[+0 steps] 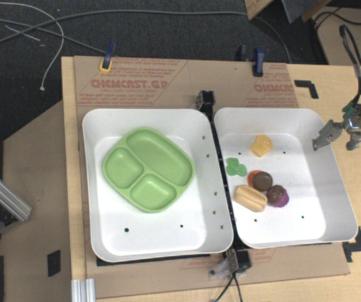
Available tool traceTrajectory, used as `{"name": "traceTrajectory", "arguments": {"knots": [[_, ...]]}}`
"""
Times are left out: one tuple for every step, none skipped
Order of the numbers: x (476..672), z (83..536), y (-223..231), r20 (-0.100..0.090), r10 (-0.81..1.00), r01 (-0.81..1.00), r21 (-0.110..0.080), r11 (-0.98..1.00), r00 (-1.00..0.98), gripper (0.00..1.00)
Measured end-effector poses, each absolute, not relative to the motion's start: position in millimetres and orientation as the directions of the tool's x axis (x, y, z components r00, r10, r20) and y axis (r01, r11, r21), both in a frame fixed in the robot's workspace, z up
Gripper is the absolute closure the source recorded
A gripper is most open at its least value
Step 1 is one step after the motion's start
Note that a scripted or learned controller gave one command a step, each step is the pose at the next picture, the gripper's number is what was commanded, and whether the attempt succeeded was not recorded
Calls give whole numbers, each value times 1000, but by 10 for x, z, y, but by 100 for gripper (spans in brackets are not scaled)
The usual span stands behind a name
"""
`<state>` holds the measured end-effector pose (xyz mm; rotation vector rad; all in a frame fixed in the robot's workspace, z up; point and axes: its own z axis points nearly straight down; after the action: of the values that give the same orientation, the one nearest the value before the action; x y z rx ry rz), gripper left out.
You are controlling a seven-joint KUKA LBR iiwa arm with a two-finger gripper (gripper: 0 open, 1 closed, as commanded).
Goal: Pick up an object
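Observation:
The right white bin [331,187] holds several small toy foods. A yellow piece [261,145] lies toward the back, with a small green piece [235,167] near the bin's left wall. A dark red-brown round piece [261,180], a tan bread-like roll [250,198] and a purple piece [278,195] cluster together in the middle. My gripper [338,142] hangs over the bin's far right rim, well to the right of all the pieces. It is open, and nothing sits between its fingers [322,136].
The left white bin [98,168] bears a green divided plate [147,168]. A black bracket [205,99] sits between the bins at the back. Blue clamps [109,54] [259,60] grip the cardboard's far edge. Cables [356,49] hang at the right.

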<state>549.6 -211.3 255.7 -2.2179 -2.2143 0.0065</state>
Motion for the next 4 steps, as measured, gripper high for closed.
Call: {"name": "traceTrajectory", "arguments": {"knots": [[5514,2597,-2112,0,1000,1000,0,0,0,0],[5504,2198,-2085,1,1000,1000,-2,0,0,0],[5565,1729,-2016,2,1000,1000,-4,1,-1,0],[5474,1130,-2019,3,1000,1000,-7,-1,1,0]]}}
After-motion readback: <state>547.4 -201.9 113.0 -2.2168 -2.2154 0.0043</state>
